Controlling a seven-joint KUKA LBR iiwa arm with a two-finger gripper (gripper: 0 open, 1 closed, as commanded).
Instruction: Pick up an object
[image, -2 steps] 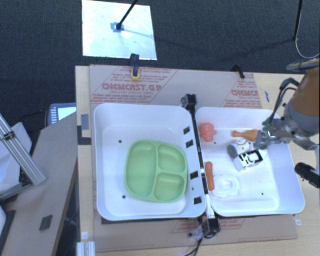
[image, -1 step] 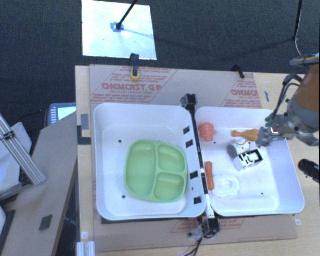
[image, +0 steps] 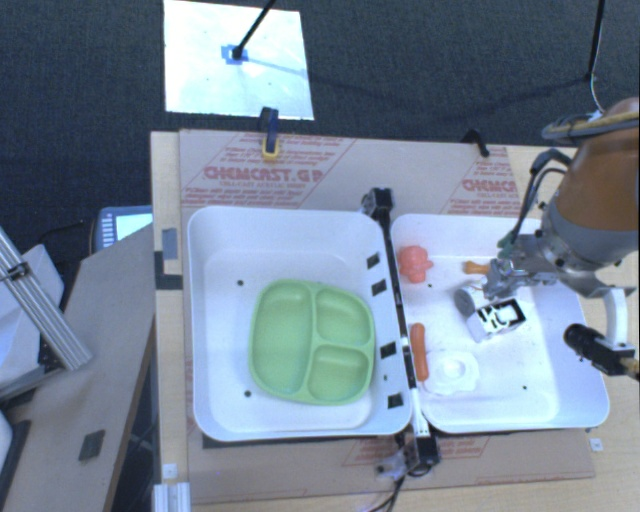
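Objects for picking lie scattered in the right bin (image: 580, 400), where the gripper (image: 495, 315) hangs low over the floor, its black-and-white head nearly touching a small grey piece (image: 466, 299) just to its left. Whether anything sits between its parts I cannot tell. An orange-pink toy (image: 413, 261) lies further left and up; an orange stick (image: 419, 350) and a white cup-like piece (image: 451, 370) lie below-left. Far to the left, the green divided plate (image: 311, 341) fills the other bin (image: 210, 240), probably a drop place.
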